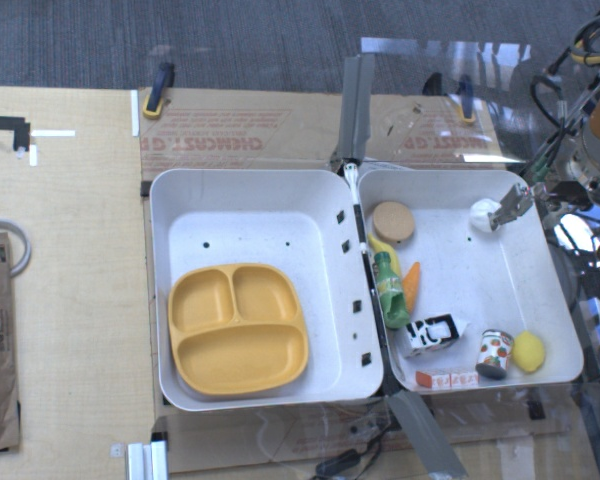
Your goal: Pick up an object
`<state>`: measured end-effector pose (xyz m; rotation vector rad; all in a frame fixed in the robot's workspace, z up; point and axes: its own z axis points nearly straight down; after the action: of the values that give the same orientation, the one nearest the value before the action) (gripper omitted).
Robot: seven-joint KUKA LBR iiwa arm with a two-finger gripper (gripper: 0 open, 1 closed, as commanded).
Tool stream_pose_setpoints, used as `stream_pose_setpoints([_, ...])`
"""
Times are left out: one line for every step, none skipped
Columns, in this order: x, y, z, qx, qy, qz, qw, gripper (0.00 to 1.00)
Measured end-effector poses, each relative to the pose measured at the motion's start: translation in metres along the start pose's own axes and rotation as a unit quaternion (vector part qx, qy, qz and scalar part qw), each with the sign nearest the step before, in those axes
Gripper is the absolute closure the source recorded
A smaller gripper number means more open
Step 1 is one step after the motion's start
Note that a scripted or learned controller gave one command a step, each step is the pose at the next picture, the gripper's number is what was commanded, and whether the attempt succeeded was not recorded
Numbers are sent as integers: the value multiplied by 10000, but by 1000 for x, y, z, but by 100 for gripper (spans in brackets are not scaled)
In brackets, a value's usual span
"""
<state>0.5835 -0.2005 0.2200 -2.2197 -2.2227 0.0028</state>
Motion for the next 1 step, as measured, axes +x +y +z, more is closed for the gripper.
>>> stream_pose_setpoints([-22,-64,-10,-9,-1,-1960,9806,0])
